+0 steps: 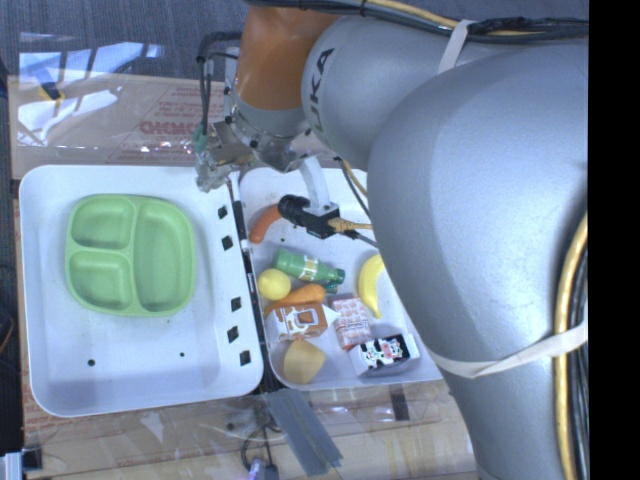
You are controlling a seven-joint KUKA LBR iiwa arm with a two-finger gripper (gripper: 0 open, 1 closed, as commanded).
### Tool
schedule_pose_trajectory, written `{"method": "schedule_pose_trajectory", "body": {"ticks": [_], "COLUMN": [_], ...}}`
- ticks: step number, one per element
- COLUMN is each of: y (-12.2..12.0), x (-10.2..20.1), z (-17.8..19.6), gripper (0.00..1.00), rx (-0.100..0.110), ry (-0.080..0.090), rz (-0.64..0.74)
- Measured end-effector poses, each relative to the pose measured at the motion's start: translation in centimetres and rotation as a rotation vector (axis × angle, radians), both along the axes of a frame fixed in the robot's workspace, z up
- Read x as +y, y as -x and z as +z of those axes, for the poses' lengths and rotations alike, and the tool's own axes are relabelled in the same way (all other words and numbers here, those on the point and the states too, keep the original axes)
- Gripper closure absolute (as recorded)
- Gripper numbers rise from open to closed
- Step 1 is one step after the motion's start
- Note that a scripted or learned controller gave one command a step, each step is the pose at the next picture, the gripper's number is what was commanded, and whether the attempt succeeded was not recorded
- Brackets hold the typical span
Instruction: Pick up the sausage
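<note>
The sausage point(263, 224) is a short orange-red piece lying at the far left of the right bin point(425, 373), close to the wall between the two bins. My gripper point(211, 171) hangs over the far edge of the bins, near the divide. It is up and to the left of the sausage and apart from it. Nothing is visibly held in it.
Nearer in the right bin lie a green bottle point(308, 267), a lemon point(274, 284), a carrot point(302, 295), a banana point(371, 284), small packets point(351, 323), a cow-patterned carton point(385, 352) and a tan round fruit point(303, 360). A green divided plate point(130, 255) sits in the left bin point(50, 368).
</note>
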State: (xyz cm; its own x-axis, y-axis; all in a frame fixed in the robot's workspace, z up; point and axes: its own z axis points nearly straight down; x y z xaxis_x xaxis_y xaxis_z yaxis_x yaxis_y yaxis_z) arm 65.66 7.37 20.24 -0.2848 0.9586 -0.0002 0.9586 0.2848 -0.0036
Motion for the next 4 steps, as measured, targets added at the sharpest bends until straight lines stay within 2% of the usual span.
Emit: {"method": "schedule_pose_trajectory", "body": {"ticks": [1,2,3,4], "y": [0.0,0.1,-0.1,-0.3], "x": [0.0,7.8,8.0,3.5], "z": [0.0,-6.2,-9.3,-10.1], "gripper": [0.0,0.0,0.0,0.0], "rx": [0.0,0.002,-0.005,-0.016], "ry": [0.0,0.0,-0.001,-0.013], "rz": [0.0,0.098,0.27,0.253]}}
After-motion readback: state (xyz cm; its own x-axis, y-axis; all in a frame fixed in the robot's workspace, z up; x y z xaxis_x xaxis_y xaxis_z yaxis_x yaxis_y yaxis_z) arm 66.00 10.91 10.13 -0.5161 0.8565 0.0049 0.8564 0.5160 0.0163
